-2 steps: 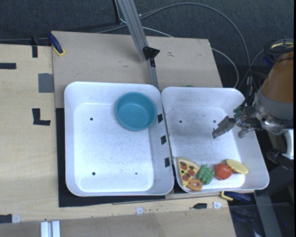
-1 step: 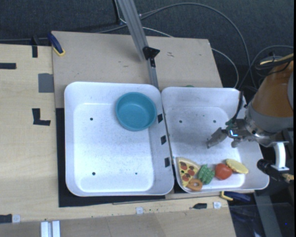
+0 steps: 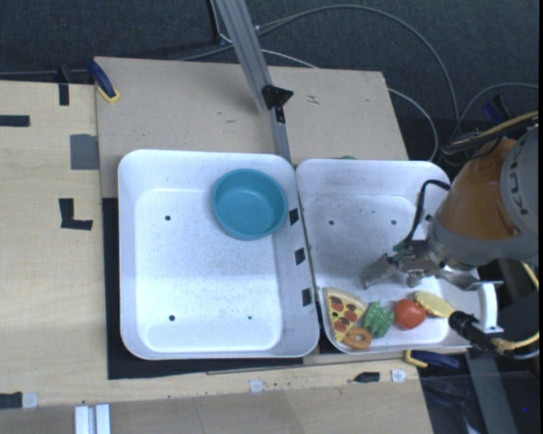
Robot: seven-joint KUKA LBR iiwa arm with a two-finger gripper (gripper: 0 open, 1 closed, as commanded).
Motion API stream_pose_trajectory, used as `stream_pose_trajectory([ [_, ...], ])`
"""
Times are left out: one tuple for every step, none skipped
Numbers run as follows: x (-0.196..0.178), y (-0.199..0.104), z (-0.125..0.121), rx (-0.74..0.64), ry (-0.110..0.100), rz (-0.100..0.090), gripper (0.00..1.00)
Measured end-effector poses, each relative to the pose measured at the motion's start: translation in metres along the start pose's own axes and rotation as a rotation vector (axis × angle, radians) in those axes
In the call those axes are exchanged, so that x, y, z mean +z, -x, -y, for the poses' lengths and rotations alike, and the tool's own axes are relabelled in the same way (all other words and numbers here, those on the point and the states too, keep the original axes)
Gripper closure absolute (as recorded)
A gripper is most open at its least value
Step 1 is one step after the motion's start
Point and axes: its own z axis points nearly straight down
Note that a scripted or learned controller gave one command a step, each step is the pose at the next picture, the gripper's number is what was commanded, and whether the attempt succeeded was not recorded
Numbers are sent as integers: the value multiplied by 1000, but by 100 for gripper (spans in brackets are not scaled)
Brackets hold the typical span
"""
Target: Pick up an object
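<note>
The hand, its fingers parted and holding nothing, hovers in the right bin just beyond the pizza slice, broccoli and tomato; it should descend squarely over one item.

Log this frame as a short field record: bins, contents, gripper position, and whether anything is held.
left bin: blue bowl near its back right corner
right bin: pizza slice, green toy, tomato, yellow piece along the front edge
gripper: low in the right bin, just behind the toys
held: nothing visible between the fingers
</note>
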Motion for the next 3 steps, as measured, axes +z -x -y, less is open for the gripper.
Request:
stream_pose_trajectory([
  [-12,0,-1,0,4,1,100],
  [-53,1,-1,0,8,2,100],
  [-114,4,-5,0,9,2,100],
])
